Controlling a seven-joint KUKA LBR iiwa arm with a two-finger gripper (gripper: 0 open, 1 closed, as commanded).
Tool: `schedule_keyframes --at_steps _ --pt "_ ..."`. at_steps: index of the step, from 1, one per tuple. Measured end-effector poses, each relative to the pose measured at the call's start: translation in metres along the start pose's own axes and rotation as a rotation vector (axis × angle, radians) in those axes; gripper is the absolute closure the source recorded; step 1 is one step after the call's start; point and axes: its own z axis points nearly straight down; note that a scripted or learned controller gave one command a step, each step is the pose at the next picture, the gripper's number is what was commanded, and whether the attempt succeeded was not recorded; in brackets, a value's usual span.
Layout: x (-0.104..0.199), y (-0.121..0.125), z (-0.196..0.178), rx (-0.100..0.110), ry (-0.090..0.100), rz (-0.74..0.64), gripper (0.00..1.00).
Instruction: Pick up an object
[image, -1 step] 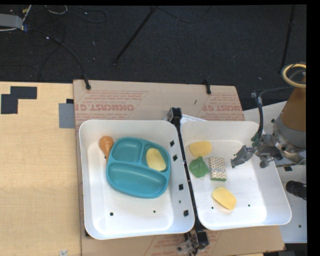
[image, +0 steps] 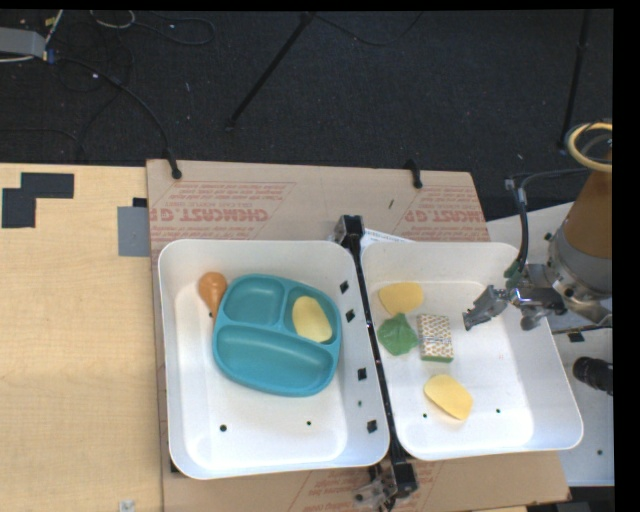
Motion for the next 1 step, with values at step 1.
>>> schedule_keyframes --at_steps 1 --pt "0.0040 -0.0019 0.0440 0.006 0.002 0.000 0.00"
